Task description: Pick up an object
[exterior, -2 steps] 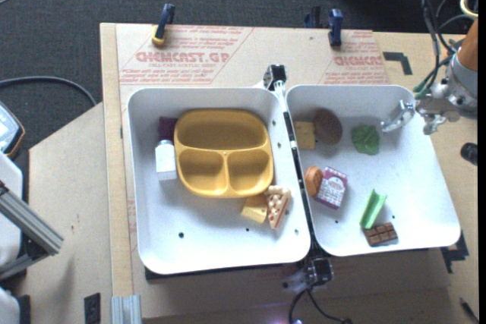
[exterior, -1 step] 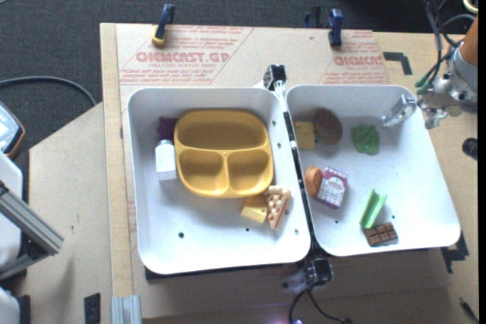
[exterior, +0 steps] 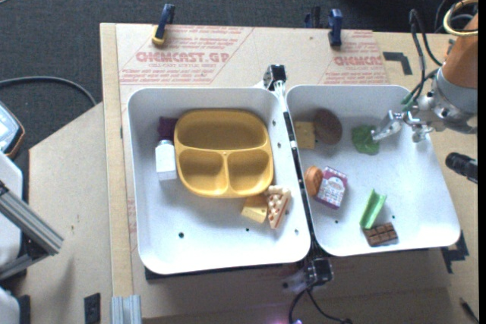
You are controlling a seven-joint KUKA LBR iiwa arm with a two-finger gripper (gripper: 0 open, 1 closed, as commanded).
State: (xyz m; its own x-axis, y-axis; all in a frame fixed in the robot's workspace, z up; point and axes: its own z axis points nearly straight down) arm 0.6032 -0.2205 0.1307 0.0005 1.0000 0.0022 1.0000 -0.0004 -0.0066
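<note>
My gripper (exterior: 399, 131) hangs over the upper right part of the right bin (exterior: 433, 186), open, with nothing between its fingers. Its left fingertip (exterior: 380, 131) sits just above and right of a green lump (exterior: 365, 140). In the same bin lie a yellow block (exterior: 305, 134), a brown round piece (exterior: 329, 125), an orange ball (exterior: 314, 178) against a pink box (exterior: 332, 188), a green strip (exterior: 373, 209) and a brown chocolate bar (exterior: 380, 234).
The left bin (exterior: 144, 224) holds a yellow divided tray (exterior: 223, 152), a white bottle (exterior: 165, 160), a dark purple item (exterior: 167, 125), a pizza slice (exterior: 278, 206) and a small yellow wedge (exterior: 254, 213). A ridge (exterior: 292, 155) separates the bins.
</note>
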